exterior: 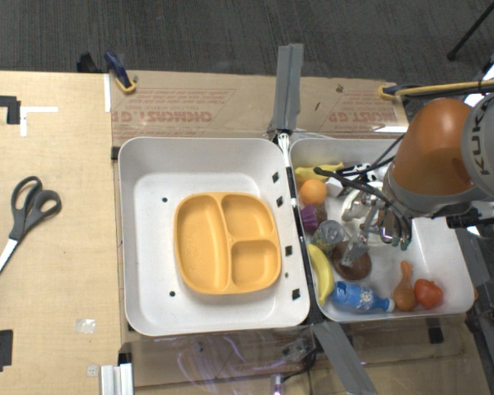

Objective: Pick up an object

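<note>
Tool (364,235) low in right bin (453,257), seemingly over brown object (351,263); grip state unreadable.

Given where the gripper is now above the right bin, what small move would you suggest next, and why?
Probably a short straight descent: the gripper hangs over the brown object in the right bin, with nothing visibly held, and the banana lies close.
</note>
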Tool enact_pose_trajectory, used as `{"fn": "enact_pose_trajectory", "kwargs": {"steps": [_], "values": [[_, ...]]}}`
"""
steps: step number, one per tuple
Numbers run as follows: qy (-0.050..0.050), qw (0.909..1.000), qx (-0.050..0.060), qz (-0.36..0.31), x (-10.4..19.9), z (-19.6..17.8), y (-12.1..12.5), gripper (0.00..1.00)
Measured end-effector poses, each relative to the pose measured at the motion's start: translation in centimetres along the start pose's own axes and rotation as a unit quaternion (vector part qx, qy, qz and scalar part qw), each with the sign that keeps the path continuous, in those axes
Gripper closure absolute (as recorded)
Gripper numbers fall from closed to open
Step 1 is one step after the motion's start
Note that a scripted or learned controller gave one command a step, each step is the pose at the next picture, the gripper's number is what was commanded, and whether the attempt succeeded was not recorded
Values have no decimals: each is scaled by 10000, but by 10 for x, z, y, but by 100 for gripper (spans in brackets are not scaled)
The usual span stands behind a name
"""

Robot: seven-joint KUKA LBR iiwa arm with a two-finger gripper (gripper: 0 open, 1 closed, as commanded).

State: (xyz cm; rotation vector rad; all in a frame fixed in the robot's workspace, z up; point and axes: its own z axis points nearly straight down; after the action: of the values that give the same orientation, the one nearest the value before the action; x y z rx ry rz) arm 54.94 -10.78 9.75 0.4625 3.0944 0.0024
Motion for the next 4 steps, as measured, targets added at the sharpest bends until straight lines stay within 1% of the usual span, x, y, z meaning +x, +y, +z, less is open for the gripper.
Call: {"fn": "enact_pose_trajectory", "kwargs": {"steps": [1, 2, 3, 4], "values": [[-53, 10000, 2, -7, -3, -11, 0, 100], [50, 9977, 14, -678, -72, -182, -60, 100], [22, 9414, 0, -3374, -95, -7, -79, 100], [-8, 9671, 12, -2545, -101, 0, -50, 100]]}}
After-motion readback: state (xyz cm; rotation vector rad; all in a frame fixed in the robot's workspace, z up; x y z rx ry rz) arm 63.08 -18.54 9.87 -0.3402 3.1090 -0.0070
